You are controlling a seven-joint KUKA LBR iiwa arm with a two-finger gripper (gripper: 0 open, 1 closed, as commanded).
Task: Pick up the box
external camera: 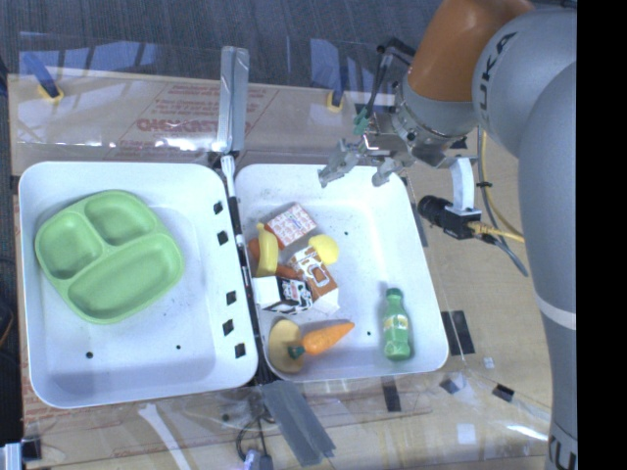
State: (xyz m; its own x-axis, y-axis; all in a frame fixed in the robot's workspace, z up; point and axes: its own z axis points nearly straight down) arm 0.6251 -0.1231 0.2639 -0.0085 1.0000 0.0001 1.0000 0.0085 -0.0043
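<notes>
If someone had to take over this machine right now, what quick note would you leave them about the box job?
Gripper: open, holding nothing, above the far rim of the right bin.
Box: lying in the right bin among a second carton, a lemon, a carrot and a green bottle.
Left bin: holds a green divided plate.
Done: nothing gripped yet.
Left: lower onto the box, close, lift.

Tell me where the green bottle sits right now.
The green bottle lies in the right bin, near its front right corner, just right of the toy carrot.
</notes>
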